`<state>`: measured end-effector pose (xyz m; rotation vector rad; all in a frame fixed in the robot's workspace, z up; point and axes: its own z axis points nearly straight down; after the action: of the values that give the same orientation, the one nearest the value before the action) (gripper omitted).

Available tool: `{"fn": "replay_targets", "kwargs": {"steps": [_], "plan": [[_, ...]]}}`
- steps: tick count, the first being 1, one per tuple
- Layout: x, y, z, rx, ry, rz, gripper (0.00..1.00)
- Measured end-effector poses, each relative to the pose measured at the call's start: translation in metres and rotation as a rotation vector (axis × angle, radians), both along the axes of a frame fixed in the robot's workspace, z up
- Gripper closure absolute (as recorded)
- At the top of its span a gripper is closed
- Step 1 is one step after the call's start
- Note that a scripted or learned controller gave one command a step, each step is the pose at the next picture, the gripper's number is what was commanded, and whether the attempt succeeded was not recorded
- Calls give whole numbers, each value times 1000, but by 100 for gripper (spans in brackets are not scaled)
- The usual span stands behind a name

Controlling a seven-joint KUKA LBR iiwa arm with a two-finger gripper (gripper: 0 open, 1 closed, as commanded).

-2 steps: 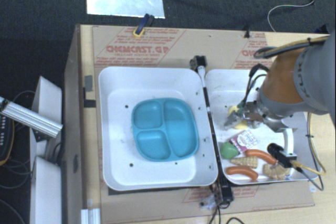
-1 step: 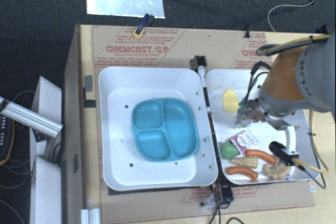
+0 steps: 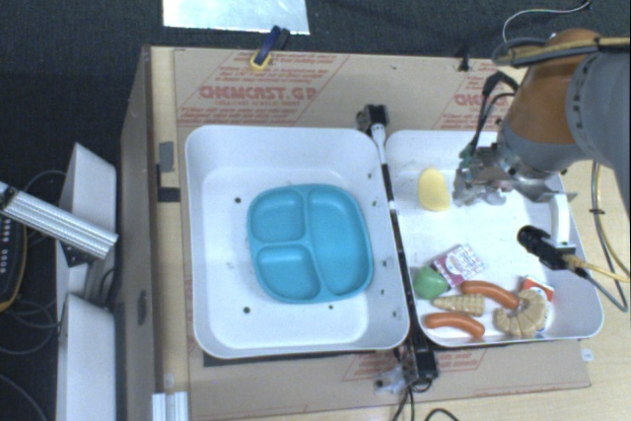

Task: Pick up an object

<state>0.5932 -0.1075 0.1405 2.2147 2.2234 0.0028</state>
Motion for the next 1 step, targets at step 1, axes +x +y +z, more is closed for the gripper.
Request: {"fn": "replay_targets", "kwargs": {"steps": [1], "plan": [[0, 0, 10, 0, -1, 3, 100]]}}
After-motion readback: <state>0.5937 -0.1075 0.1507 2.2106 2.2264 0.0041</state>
